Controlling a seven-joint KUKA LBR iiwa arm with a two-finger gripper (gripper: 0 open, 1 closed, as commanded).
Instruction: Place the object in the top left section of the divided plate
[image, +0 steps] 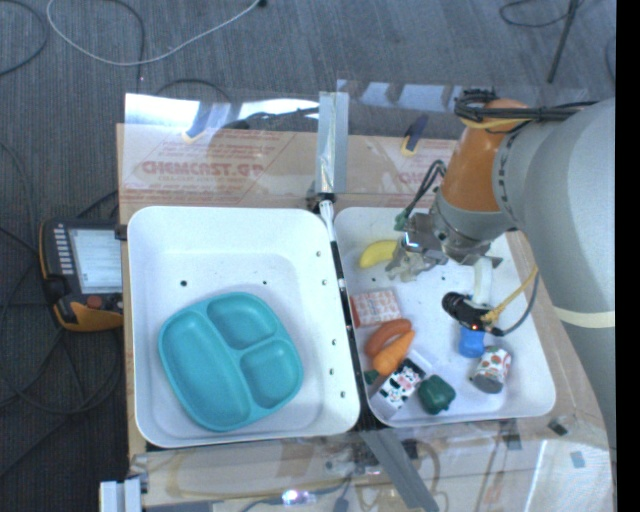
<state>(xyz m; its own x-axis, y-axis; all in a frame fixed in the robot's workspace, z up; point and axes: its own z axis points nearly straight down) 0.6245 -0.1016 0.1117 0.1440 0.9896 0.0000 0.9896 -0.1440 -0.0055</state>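
Nearest the camera, the right bin (520, 400) holds a cluster along its front edge: a black-and-white cow-patterned toy (402, 384), a dark green block (436, 396), a small printed can (490, 369) and a blue cylinder (472, 341). Just behind these lie an orange carrot-shaped toy (389, 343) and a pink patterned packet (375, 307). In the left bin (180, 235) the teal divided plate (230, 358) rests tilted, with one long section and two smaller ones; nothing lies in it yet. Farther back, the gripper (408, 262) hangs low over the right bin, just beside a yellow banana-shaped toy (378, 252), which appears to be the pick target. Whether the end effector is spread or closed cannot be determined, and nothing is seen held. To perform the grasp well, centre the tool over the banana's midsection, align across its narrow width, descend fully, then confirm capture before lifting clear of the dividing wall (338, 270) toward the plate's upper left compartment.
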